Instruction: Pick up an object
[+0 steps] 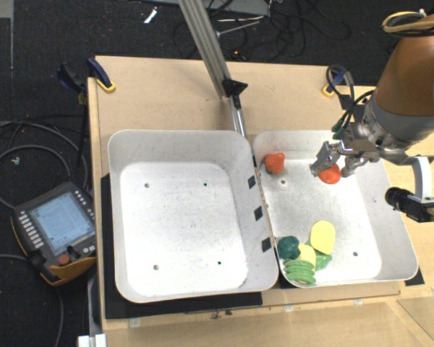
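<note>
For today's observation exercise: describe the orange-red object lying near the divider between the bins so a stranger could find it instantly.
Start at the right-hand white bin. Follow its left wall towards the far end: the orange-red object lies on the floor beside that wall. A similar orange piece sits at the tool; this one lies alone, far from the green and yellow items.

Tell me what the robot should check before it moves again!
1. Is something between the fingers? An orange ball sits at the gripper, fingers on both sides: ok.
2. Is the ball off the floor of the right bin? Cannot tell.
3. Is the other orange ball out of the way? It lies apart, near the wall between the bins: ok.
4. Is the yellow and green pile out of the way? It lies at the bin's near corner, far from the gripper: ok.
5. Is there room in the left bin? Bare white floor: ok.
</note>
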Tool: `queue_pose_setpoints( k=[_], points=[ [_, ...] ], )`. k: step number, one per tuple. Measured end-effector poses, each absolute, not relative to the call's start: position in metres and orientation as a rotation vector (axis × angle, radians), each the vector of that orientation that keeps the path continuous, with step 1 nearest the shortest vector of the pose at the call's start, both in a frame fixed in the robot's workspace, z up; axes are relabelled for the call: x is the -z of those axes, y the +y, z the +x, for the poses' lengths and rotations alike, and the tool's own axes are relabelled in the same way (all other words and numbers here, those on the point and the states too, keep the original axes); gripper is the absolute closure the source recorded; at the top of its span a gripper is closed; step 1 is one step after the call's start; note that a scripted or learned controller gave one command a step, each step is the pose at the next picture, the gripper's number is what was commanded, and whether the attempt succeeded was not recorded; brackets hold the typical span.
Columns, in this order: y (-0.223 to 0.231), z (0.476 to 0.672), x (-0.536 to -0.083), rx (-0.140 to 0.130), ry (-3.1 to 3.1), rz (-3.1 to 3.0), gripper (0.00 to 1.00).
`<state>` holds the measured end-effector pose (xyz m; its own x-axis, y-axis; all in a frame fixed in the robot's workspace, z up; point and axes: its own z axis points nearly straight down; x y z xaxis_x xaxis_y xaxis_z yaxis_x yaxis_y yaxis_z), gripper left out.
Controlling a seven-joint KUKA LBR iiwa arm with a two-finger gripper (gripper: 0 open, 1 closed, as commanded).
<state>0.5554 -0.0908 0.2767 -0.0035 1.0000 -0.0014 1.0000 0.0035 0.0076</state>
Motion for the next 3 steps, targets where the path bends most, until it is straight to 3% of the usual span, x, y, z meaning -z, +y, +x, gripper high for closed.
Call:
queue_pose_setpoints(
  k=[3],
  points=[
    [0.051,0.511,-0.254,0.003,2.231,2.216,1.0]
  ],
)
